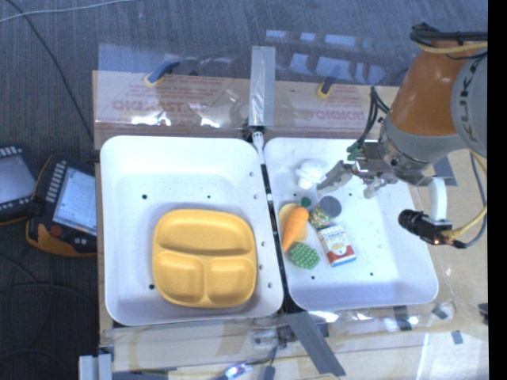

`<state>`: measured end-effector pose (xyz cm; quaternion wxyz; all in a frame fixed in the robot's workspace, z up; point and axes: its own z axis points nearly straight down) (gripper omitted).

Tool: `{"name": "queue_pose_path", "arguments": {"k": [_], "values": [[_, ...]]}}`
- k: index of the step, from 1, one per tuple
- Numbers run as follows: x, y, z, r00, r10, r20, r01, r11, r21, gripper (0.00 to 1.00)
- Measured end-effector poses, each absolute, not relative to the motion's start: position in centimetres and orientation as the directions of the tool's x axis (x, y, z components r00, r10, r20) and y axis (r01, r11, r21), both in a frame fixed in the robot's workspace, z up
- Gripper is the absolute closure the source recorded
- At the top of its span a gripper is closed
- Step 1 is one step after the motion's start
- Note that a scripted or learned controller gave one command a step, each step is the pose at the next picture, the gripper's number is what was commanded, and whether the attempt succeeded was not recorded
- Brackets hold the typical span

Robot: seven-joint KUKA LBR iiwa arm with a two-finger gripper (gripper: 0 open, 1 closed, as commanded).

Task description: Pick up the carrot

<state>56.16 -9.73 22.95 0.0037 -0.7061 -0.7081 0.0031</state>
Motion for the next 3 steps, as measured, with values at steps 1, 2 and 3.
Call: {"name": "queue_pose_path", "arguments": {"k": [1, 2, 3], "values": [[57.3, -9.5, 10.6, -0.114, 0.993, 0.002, 0.993, 0.114, -0.008, 0.00], [54.8, -10.1, 9.3, -0.276, 0.961, -0.007, 0.961, 0.276, 0.020, 0.00], [54.7, -10.0, 10.0, -0.278, 0.960, -0.001, 0.960, 0.278, 0.014, 1.00]]}}
